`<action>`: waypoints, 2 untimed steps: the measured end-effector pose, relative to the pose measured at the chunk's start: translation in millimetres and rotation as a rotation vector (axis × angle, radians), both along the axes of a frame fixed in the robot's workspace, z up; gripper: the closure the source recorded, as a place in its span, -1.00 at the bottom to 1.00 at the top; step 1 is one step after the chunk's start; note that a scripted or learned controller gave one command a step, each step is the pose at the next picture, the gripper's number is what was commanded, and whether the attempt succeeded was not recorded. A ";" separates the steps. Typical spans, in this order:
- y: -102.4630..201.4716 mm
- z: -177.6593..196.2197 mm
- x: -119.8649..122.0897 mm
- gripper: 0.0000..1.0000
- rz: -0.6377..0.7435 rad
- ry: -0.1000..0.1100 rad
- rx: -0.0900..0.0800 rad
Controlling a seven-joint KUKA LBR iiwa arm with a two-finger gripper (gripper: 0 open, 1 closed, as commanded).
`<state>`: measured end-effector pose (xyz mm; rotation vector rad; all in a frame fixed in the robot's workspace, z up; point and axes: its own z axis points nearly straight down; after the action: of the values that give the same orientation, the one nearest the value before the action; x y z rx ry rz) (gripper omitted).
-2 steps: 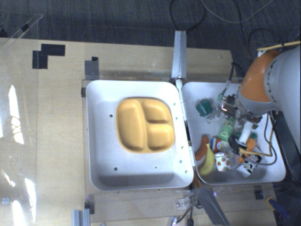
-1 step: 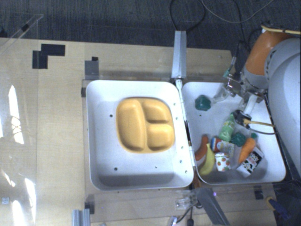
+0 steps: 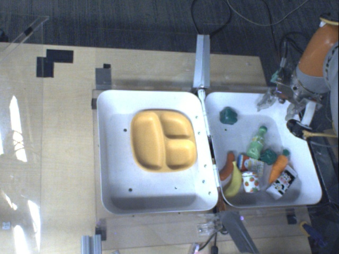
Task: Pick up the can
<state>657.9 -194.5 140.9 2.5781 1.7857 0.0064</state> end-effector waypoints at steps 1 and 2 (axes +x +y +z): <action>44.1 -51.4 11.8 -1.00 -0.042 0.004 -0.003; 34.5 115.1 -18.7 -1.00 -0.086 -0.001 0.001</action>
<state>639.2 -160.0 256.0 2.6523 1.6734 0.0087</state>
